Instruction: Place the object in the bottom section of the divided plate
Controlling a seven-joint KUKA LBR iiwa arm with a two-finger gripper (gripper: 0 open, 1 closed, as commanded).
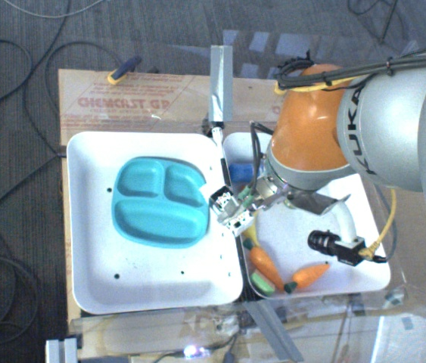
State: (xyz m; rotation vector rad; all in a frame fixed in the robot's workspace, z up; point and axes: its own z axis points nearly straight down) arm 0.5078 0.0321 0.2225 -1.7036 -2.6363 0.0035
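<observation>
grey arm (394, 127) reads "kuka"; claw (231, 206) beside blue divided plate (160, 201), grip state unclear.

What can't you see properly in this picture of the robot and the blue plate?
- Camera view: much of the right bin is hidden under the arm.
- The blue object by the bin wall is partly covered by cables; what it is stays unclear.
- The gripper is small and cluttered; what it holds, if anything, cannot be told.
- The divided plate shows fully.
</observation>
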